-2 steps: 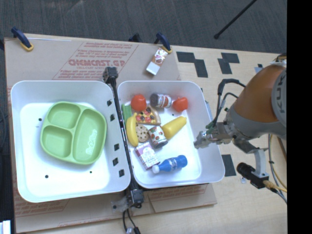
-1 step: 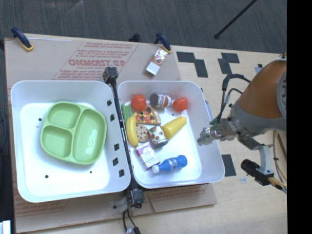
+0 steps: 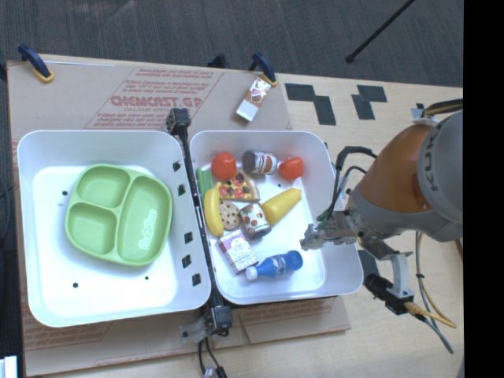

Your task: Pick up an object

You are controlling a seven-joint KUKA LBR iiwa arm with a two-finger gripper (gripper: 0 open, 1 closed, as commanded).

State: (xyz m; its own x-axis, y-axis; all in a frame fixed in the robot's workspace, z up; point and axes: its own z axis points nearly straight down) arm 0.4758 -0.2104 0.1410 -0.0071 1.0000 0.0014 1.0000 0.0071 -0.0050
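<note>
the arm (image 3: 409, 183) reaches in from the right, its grey bulk and orange band hanging over the right rim of the right bin (image 3: 339, 278), which suits a descent into that bin's clutter and not the other one. the left bin (image 3: 39, 290) carries a green divided plate (image 3: 120, 213) lying flat in its middle, so it reads as a place to drop things, not to pick from.

the gripper (image 3: 315, 237) sits low by the right bin's right wall, on bare white floor, apart from every toy. whether its fingers are apart or together cannot be told, and nothing shows between them.

the candidates crowd the bin's left and middle: a banana (image 3: 213, 211) along the left wall, a yellow corn-like piece (image 3: 281, 204) slanting near the centre, a blue bottle (image 3: 276, 265) lying on its side at the near edge (the closest thing to the gripper), a pizza slice (image 3: 238, 188), two red tomatoes (image 3: 224, 166) at the far side.

a small carton (image 3: 253, 101) lies outside on the cardboard, likely out of play.

judged from this, the pick is not yet made.
</note>
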